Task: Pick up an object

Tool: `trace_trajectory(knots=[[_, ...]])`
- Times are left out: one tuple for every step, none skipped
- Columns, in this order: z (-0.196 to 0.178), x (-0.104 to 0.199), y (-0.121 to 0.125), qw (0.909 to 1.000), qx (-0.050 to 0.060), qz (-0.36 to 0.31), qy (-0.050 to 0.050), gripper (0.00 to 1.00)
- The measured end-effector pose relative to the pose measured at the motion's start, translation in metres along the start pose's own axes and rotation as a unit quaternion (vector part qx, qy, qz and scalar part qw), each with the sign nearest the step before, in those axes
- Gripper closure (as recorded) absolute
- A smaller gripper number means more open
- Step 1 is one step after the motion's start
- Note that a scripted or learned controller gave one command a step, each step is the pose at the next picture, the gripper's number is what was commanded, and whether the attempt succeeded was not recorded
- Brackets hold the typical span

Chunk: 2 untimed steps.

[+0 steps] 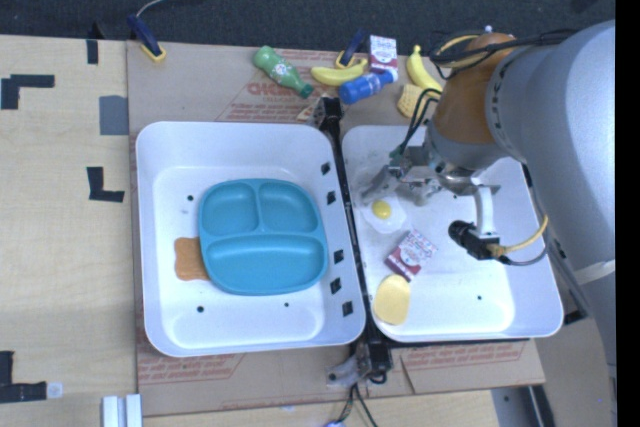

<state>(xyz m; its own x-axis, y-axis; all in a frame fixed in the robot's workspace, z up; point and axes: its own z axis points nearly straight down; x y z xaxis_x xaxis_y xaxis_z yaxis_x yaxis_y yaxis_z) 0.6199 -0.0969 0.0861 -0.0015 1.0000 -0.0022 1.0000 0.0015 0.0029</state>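
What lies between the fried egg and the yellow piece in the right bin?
In the camera view, a small red-and-white packet lies between the fried egg and the yellow piece.

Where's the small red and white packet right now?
The red and white packet lies in the right bin, left of centre, between the fried egg toy above it and the yellow piece below it, just below the gripper.

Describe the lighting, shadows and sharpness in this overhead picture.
Camera view: even, soft light; the white right-hand bin looks bright but not blown out; faint shadow lies under the blue divided plastic plate; the big grey arm at the right is soft-edged, and the hand is too blurred to read.
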Motion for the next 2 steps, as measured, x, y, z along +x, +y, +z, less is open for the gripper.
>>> trace_trajectory(knots=[[-0.017,-0.012,0.049,1.0,0.001,0.0,0.001,0.0],[0.001,-0.005,0.034,1.0,0.001,0.0,0.0,0.0]])
